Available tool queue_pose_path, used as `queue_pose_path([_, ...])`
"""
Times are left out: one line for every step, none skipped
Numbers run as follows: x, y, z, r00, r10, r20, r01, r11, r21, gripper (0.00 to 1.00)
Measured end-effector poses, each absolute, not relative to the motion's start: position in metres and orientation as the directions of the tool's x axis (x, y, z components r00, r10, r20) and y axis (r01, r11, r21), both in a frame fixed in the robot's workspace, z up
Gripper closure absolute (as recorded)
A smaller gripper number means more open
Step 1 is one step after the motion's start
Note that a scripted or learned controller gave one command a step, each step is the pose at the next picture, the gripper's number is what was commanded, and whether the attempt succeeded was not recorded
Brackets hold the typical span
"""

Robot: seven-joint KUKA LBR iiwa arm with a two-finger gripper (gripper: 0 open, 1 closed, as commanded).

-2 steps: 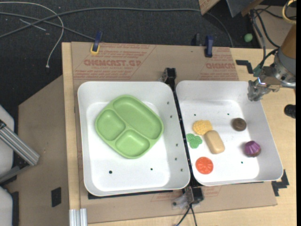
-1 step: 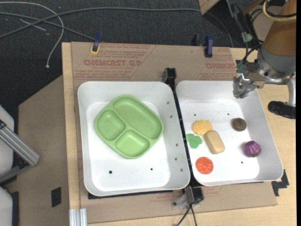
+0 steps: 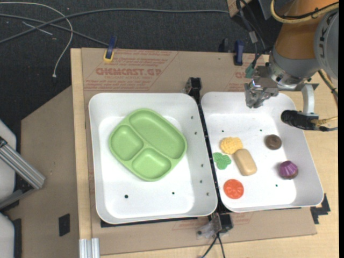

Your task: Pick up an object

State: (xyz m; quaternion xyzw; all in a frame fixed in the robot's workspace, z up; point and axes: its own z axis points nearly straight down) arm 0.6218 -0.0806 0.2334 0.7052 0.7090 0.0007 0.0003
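Over the far edge of the right bin the gripper is seen poised, nothing between its fingers; whether they stand wide or narrow cannot be told. The toy foods are clustered nearer in that bin: corn cob, tan bread roll, green leafy piece, red tomato slice, brown round piece, purple piece. Probably a height for choosing a target. A green divided plate lies in the bin left of it. The arm is cut off at the frame edge.
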Motion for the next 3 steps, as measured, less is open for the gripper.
queue_pose_path([0.621, -0.020, 0.227, -0.007, 1.000, 0.003, 1.000, 0.007, -0.002, 1.00])
queue_pose_path([0.624, 0.030, 0.235, -0.007, 1.000, 0.002, 1.000, 0.007, 0.001, 1.00])
queue_pose_path([0.643, 0.086, 0.228, -0.007, 1.000, 0.002, 1.000, 0.007, 0.001, 1.00])
